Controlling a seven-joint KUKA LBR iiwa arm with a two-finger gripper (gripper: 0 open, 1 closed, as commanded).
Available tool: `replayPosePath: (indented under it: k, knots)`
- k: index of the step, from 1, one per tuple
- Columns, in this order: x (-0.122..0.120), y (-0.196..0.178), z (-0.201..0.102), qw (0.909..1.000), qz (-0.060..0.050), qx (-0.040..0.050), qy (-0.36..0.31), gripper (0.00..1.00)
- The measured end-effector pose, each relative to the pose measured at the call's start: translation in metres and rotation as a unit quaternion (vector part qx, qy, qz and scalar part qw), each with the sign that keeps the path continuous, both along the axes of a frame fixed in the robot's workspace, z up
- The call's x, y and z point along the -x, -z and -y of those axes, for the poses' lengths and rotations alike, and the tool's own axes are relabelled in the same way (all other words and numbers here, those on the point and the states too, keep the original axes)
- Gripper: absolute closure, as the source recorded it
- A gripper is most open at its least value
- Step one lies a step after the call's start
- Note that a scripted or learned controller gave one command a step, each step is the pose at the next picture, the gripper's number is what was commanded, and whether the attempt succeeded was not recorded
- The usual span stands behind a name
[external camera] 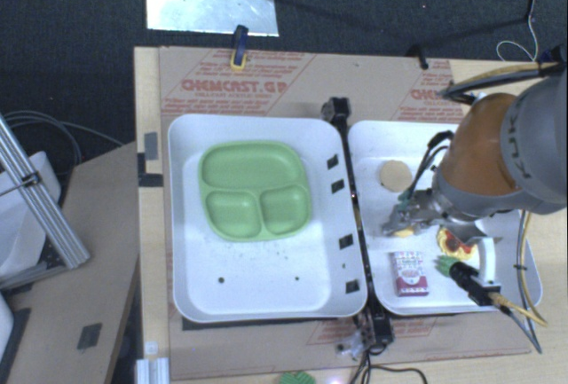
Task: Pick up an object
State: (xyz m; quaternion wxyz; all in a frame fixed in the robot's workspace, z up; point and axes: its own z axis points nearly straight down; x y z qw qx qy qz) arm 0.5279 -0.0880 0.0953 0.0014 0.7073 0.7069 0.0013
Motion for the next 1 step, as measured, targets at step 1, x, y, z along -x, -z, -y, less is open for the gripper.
replayPosePath:
  k: [1]
  knots:
    - [-0.0538, -0.095, -0.0699, 1.0, 0.005, -0.0006, -0.006, 1.0]
